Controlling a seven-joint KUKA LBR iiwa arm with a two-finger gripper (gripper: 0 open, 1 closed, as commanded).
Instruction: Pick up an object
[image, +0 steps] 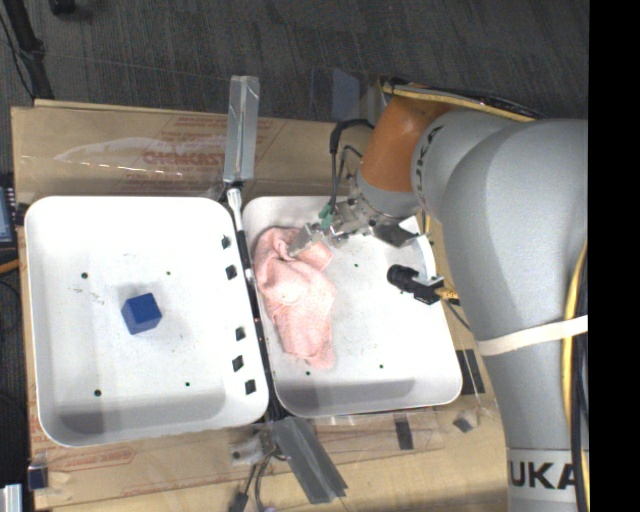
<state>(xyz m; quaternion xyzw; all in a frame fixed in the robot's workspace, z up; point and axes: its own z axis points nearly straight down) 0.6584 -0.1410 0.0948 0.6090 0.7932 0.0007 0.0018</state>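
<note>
touching pink cloth (295, 290) edge, end effector (325, 228), right bin (400, 375)

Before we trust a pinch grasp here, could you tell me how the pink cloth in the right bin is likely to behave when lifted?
The pink cloth lies crumpled in soft folds, so it will probably be floppy, sagging and hanging below the hand. It looks thin, so likely light. Its length stretches along the right bin, so a trailing end may drag.
</note>
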